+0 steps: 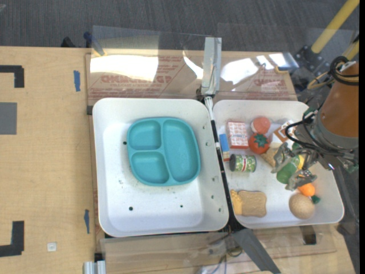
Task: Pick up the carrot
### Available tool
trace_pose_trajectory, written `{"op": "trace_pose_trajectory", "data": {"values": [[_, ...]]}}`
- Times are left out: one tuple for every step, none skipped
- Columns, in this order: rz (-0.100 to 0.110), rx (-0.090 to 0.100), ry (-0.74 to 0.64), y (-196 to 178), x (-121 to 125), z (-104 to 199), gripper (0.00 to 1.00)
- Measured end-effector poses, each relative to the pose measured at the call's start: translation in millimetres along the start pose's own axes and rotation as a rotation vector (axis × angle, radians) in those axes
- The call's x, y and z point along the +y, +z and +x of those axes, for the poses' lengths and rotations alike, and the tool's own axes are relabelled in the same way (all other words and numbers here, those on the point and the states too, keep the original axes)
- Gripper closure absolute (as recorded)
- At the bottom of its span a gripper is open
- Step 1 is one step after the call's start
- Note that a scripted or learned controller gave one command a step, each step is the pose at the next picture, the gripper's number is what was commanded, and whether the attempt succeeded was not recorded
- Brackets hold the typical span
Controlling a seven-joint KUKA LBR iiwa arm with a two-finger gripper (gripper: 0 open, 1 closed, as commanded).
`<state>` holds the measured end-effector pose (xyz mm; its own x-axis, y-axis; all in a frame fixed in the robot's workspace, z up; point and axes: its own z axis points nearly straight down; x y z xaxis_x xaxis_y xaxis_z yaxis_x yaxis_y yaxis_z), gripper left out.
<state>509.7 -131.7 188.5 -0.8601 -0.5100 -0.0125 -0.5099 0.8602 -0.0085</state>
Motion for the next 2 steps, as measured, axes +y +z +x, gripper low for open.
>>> {"op": "trace_pose_trajectory", "data": {"values": [[-0.009, 0.01, -0.126, 29.1, -45.5, 36.8, 1.0], [-0.005, 0.001, -0.292, -29.7, 35.7, -16.2, 1.0]]}}
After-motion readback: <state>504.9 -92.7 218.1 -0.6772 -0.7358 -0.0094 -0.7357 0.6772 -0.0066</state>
